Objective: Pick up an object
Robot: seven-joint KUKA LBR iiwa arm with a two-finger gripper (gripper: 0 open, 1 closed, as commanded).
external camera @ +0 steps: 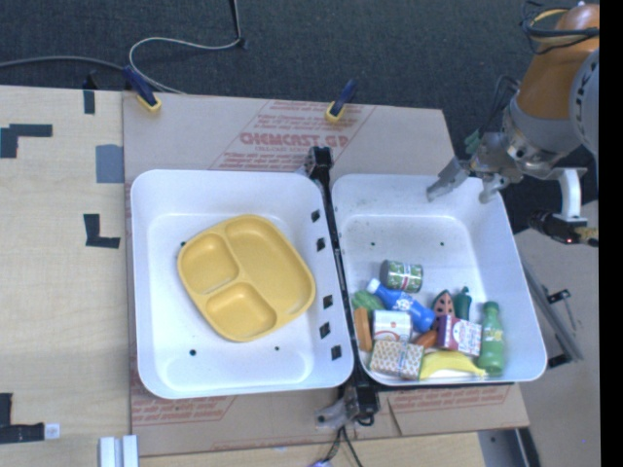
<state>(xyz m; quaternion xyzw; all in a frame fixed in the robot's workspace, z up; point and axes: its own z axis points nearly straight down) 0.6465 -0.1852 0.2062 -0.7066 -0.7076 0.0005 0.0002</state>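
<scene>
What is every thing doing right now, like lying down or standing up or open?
gripper: open, above right bin's far edge, holding nothing
yellow tray: flat in left bin, compartments bare
green can: on its side
green bottle: lying down
banana: lying against the near wall

Robot lab: cardboard-covered bench [292, 134] (clamped), loose cable [185, 42], tape marks [97, 227].

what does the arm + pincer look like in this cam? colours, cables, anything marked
The arm is a rounded grey body with a wide orange band above the wrist, and thin dark cables loop around its upper part. The pincer is grey metal with two slim, splayed fingers. No legible markings visible on either.
</scene>
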